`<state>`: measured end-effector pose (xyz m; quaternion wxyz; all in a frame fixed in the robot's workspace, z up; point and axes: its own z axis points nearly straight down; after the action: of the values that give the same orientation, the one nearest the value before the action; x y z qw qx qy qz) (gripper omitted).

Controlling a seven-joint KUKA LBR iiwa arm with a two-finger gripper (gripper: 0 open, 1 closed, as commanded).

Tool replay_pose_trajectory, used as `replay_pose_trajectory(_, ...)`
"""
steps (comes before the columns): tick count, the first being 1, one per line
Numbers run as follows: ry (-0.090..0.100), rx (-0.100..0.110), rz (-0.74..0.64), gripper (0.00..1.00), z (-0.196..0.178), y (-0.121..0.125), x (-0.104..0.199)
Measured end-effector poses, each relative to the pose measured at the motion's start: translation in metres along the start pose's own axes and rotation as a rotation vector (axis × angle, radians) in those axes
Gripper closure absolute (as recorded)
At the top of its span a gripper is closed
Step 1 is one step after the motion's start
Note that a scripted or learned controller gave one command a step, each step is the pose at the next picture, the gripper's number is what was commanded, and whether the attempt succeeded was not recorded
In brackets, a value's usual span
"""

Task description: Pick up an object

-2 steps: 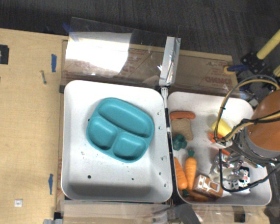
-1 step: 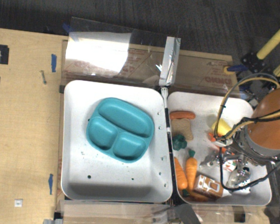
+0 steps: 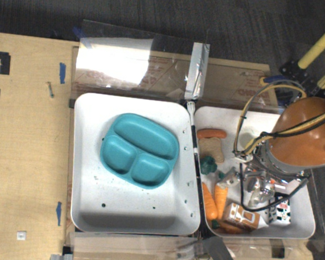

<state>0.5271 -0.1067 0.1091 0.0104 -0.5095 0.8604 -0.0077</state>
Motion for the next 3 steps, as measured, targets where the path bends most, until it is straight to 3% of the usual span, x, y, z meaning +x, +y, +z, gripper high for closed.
replay_pose_trajectory(1,0.002,-0.011,-0.207,0.0,0.021,-0.045,0.01)
replay_pose_trajectory(2,0.0,-0.015,-0.455,0.0,0.02,0.004,0.023)
replay_pose_trajectory(3,-0.01,-0.003,-0.544,0.0,0.017,0.008,0.068)
